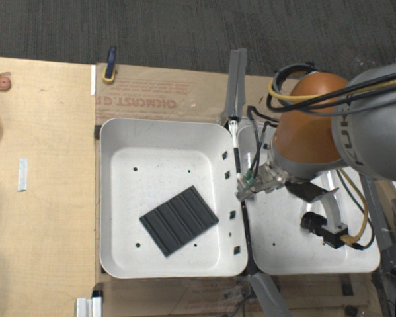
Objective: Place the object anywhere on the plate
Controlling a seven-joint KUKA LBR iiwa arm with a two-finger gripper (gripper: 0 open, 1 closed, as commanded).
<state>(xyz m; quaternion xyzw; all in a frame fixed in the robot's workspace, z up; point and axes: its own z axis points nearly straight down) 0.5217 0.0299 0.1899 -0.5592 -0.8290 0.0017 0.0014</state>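
Dark ribbed plate [179, 220] lying flat and tilted in left bin [119, 144], lower-centre of frame, nothing on it. Gripper [248, 185] at centre-right of frame, over the seam between left bin and right bin [299, 252], below the orange band [309, 127] of the grey arm [375, 124], well apart from plate. Can't tell jaw state, wrist and cables block it.

bench [41, 113] — tan, maybe wood | left bin [106, 203]; right bin [299, 256] — side by side
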